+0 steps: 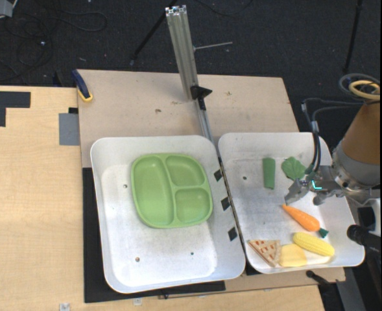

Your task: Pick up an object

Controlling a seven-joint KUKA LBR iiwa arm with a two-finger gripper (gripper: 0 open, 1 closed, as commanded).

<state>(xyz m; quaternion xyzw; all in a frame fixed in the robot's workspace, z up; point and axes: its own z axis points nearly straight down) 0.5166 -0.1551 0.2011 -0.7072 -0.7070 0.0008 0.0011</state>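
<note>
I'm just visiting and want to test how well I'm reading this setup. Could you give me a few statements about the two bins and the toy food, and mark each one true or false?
1. The green divided plate lies in the left bin. True.
2. The carrot lies on the green plate. False: it lies in the right bin, below the gripper.
3. The corn cob lies near the right bin's front right corner. True.
4. The green stick lies flat across the bin, left to right. False: it runs front to back.
5. The pizza slice sits in the left bin. False: it sits at the right bin's front edge.
</note>
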